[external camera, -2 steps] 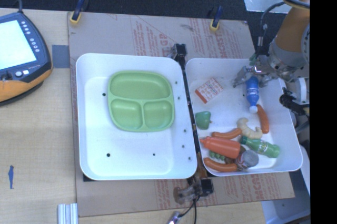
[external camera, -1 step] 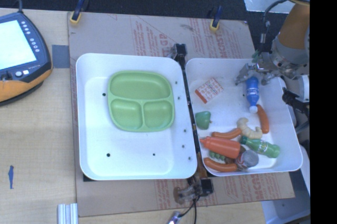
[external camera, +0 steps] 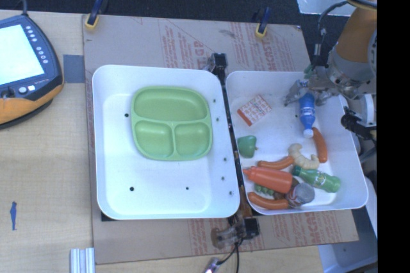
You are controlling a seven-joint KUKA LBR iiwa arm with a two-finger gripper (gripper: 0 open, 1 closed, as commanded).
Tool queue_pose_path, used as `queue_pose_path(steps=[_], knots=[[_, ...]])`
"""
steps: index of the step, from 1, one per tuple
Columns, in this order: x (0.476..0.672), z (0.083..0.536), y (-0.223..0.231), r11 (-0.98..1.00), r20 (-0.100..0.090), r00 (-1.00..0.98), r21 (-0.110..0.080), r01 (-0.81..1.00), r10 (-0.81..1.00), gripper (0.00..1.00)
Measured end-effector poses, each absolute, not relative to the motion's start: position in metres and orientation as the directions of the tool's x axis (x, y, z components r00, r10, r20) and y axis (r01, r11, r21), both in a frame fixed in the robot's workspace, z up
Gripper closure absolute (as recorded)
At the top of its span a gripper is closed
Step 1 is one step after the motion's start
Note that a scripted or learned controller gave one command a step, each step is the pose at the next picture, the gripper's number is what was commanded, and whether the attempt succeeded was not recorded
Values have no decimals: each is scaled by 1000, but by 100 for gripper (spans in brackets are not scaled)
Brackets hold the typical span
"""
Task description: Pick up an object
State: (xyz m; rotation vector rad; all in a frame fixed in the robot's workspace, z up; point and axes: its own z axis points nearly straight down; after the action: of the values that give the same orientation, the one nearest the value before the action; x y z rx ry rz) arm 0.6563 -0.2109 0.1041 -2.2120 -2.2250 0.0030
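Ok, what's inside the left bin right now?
Just a green divided tray lying flat on the left bin floor, its three compartments bare. Whatever lies beneath the tray is covered.

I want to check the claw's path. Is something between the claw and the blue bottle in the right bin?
Nothing visible does. The claw hangs right at the upper end of the blue bottle, with no other item between them.

claw over blue bottle — right bin | green tray — left bin
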Motion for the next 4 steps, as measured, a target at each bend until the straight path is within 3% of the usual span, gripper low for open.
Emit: queue_pose_path(steps=[1,2,3,4], knots=[[655,111,-211,5,1,-5,-3,1000,1000,0],[565,91,-188,5,0,-5,-6,1000,1000,0],[624,92,-211,5,0,-5,-3,1000,1000,0],[624,102,-211,7,0,-7,-5,1000,1000,100]])
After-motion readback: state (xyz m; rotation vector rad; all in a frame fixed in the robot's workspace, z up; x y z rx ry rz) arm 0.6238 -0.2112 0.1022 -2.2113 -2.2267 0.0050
